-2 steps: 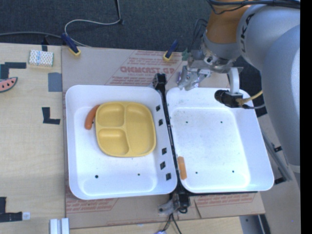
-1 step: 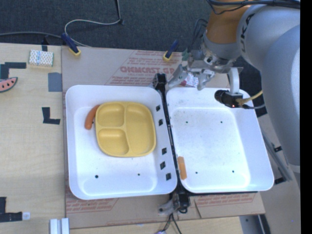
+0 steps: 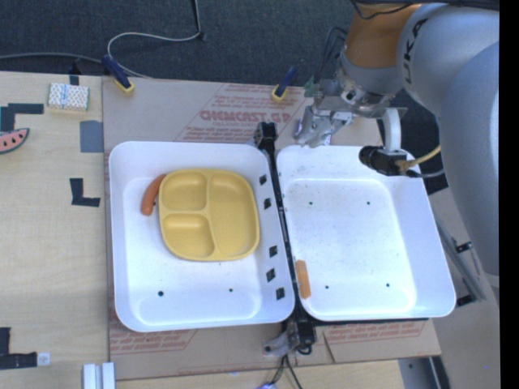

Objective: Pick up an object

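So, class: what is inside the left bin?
The left bin holds a yellow divided plate, with an orange carrot-like piece beside its left edge. Whatever lies beneath the plate is covered.

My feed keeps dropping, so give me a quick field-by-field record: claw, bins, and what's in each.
claw: above the far rim of the right bin, nothing seen between its fingers
left bin: holds a yellow plate with three compartments and an orange sausage against the plate's left edge
right bin: holds a small orange piece at its left wall, near corner
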Robot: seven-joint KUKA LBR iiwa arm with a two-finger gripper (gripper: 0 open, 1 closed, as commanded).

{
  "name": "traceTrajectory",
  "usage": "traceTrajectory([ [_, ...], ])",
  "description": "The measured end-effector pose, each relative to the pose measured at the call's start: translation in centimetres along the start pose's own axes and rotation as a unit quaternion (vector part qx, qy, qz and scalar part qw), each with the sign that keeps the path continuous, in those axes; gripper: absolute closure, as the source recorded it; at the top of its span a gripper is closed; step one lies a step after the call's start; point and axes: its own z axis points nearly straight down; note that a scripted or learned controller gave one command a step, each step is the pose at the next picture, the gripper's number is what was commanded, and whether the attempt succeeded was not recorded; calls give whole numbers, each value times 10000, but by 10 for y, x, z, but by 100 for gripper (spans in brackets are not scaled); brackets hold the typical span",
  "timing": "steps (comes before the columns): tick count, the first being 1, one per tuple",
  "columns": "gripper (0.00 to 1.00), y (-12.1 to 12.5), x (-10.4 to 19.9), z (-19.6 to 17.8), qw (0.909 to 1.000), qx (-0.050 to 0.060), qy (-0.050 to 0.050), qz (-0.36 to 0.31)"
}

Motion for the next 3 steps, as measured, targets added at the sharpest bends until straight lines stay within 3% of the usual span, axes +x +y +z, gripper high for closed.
traceTrajectory([
  [1,0,0,0,0,10000,1,-3,0],
  [2,100,0,1,-9,10000,3,6,-5],
  [3,0,0,1,-9,10000,4,2,-5],
])
